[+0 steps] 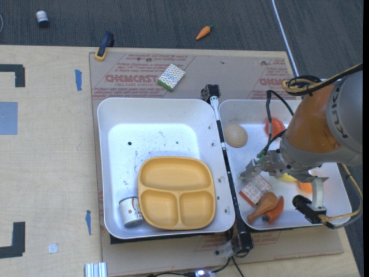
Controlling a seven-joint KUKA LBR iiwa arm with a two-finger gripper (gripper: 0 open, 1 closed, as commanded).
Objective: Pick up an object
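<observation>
Sharing the left bin: one yellow tray, one small can. Gripper at right; grip state unclear.

Smooth yellow plastic divided tray, glossy white plastic bins, matt brown printed cardboard sheet, pale wood-look counter, dark rough carpet floor

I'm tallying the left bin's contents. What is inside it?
The left bin holds a yellow divided plate and a small can beside the plate's left edge. Whatever lies under the plate is covered.
</observation>
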